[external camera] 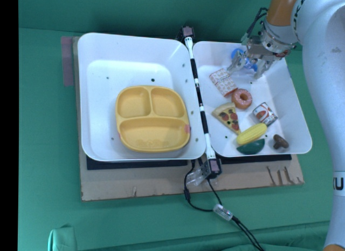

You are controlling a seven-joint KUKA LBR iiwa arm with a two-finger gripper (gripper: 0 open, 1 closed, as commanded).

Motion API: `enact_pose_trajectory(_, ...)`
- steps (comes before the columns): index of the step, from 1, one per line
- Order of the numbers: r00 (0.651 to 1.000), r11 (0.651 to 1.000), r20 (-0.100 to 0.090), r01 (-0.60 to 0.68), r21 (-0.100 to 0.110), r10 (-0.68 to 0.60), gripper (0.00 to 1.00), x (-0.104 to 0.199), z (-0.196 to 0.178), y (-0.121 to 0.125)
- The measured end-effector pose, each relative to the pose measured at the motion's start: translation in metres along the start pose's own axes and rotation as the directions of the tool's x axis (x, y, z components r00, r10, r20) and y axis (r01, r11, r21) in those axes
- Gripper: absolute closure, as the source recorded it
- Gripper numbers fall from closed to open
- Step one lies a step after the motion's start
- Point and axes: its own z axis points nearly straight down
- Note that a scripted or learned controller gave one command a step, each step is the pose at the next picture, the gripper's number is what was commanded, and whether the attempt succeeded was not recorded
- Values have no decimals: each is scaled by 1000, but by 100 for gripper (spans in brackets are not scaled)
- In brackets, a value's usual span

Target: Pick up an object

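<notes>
Bright even overhead light, soft faint shadows, mild glare on white bins (135, 50), slightly soft focus

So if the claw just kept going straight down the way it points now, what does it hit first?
Most likely the small blue object in the far corner of the right bin. The claw hangs over or around it; depth is unclear, so it may already touch it.
</notes>
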Motion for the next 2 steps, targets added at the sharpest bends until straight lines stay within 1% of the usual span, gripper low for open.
enact_pose_trajectory(1,1000,1000,0,0,-2,0,0,8,0,0)
enact_pose_trajectory(2,1000,1000,0,0,-2,0,0,8,0,0)
